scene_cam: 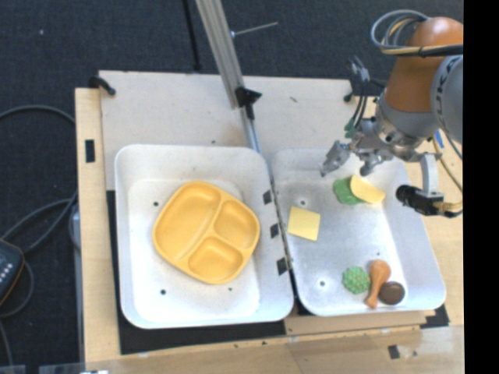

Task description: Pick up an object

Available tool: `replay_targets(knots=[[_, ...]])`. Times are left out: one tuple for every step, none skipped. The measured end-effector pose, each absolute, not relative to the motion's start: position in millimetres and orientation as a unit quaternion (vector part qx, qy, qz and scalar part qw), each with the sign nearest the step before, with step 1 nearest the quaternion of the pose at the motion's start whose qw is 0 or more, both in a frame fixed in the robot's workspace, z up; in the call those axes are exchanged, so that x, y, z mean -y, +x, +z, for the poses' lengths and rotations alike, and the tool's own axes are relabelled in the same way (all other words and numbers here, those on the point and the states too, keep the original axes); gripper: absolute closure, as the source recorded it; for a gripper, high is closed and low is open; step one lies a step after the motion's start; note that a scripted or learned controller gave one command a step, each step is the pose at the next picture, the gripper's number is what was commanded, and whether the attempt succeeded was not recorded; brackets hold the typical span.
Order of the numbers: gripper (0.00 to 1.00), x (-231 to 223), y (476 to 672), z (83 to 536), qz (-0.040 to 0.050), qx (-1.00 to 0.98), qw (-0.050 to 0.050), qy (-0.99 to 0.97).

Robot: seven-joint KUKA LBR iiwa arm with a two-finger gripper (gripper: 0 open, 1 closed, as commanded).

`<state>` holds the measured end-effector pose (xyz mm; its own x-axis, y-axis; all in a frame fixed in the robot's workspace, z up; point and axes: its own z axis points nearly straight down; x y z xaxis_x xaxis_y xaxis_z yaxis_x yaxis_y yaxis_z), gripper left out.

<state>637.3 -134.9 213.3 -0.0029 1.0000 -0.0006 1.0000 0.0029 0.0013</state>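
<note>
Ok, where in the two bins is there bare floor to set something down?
Right bin: bare floor in the middle, between the yellow square and the broccoli and drumstick. Its top end is crowded: the claw hangs over the green and yellow pieces. Left bin: the yellow tray fills the middle, leaving bare strips along the top and bottom edges.

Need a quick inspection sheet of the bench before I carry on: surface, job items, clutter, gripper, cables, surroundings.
Surface: pale wooden bench bearing left white bin and right white bin.
Job's things: in right bin, yellow square slice, yellow wedge against green leafy piece, green bumpy ball, brown drumstick-shaped toy.
Clutter: yellow compartment plate in left bin.
Gripper: gripper above right bin's far edge, holding nothing visible.
Cables: grey loops atop arm; black cable on floor.
Surroundings: dark carpet; slanted aluminium rail.
</note>
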Motion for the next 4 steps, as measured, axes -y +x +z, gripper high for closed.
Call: replay_targets(knots=[[0.00,134.9,637.3,213.3,0.0001,-0.708,0.001,0.706],[0.00,130.3,645.7,158.6,-0.0013,-0.709,0.000,0.705],[0.00,131.3,644.8,105.8,-0.0018,-0.708,-0.001,0.707],[1.00,132.5,647.0,121.1,0.0006,-0.708,0.003,0.706]])
